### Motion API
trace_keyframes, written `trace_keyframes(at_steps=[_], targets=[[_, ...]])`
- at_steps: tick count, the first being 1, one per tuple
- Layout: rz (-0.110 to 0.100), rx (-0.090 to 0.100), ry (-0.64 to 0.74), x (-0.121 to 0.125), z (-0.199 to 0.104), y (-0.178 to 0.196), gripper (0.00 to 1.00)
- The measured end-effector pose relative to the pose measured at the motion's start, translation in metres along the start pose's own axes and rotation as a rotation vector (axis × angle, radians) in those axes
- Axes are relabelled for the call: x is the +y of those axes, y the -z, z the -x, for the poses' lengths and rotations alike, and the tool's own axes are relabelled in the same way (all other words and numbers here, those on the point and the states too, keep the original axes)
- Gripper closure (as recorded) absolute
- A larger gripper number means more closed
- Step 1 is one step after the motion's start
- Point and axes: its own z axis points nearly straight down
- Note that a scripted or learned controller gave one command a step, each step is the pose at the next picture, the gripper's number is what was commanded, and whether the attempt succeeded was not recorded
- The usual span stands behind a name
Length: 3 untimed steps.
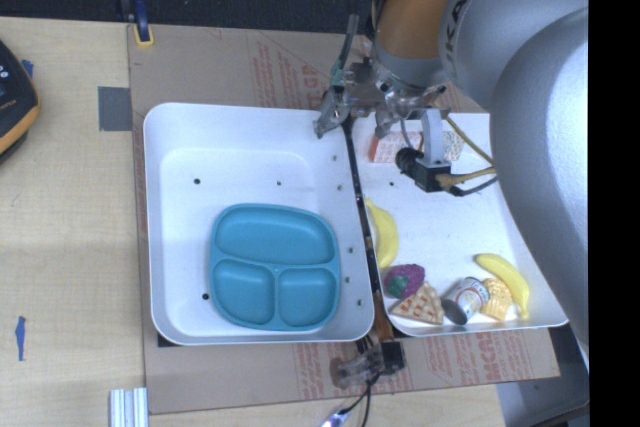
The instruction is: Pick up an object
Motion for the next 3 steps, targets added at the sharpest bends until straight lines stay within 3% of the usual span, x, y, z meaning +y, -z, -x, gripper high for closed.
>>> trace_keyframes(at_steps=[1,2,3], targets=[[0.001,-0.002,-0.005,-0.018,0.133,0.019,0.00],[-0.002,-0.001,-0.001,-0.050,0.068,-0.001,0.00],[0.001,-0.001,-0.004,-0.001,0.116,0.000,0.00]])
